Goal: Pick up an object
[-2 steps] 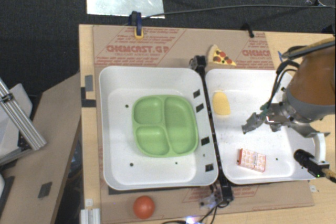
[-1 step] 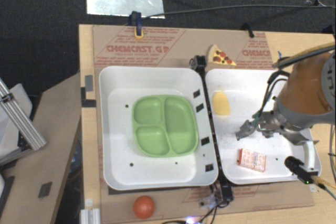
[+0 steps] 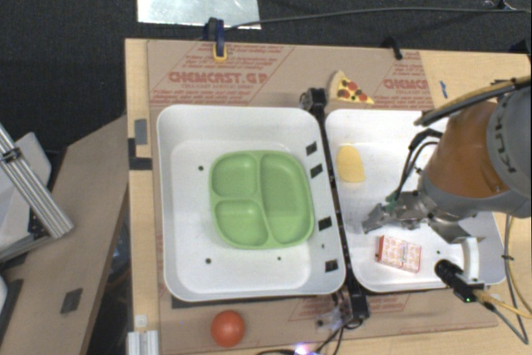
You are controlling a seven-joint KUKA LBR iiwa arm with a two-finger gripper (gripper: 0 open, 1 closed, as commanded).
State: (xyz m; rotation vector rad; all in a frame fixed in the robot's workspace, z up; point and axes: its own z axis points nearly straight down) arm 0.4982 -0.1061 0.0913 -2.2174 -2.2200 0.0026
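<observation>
From my overhead camera, a small flat rectangular packet (image 3: 398, 253), pink-patterned, lies in the right bin (image 3: 490, 266), long axis running left-right, slightly tilted. The gripper (image 3: 378, 218) hovers just above-left of it; I cannot tell its state. A yellow oblong (image 3: 351, 164) lies nearby.

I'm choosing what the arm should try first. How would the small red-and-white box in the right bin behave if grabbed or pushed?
The small box lies flat on the right bin floor, so it probably won't roll or tip. Its straight edges suggest stiff card, likely light, so a nudge would probably slide it on the smooth white floor. Lying low, it may be awkward for the tool to get around.
</observation>
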